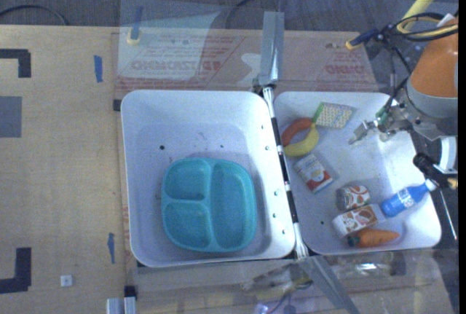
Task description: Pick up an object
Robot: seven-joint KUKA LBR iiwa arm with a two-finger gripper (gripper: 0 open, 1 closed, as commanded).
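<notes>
My gripper hangs over the upper right part of the right bin, open, with nothing between its fingers. Left of it lies a small dotted packet with a green edge. Further left is a yellow and orange toy fruit. Below sit a red and white carton, a small can, a longer red and white box, an orange carrot and a blue bottle. The arm's orange band is at the right edge.
The left bin holds a teal divided plate in its lower half. A metal divider runs between the bins at the back. Cables hang near the arm at the upper right.
</notes>
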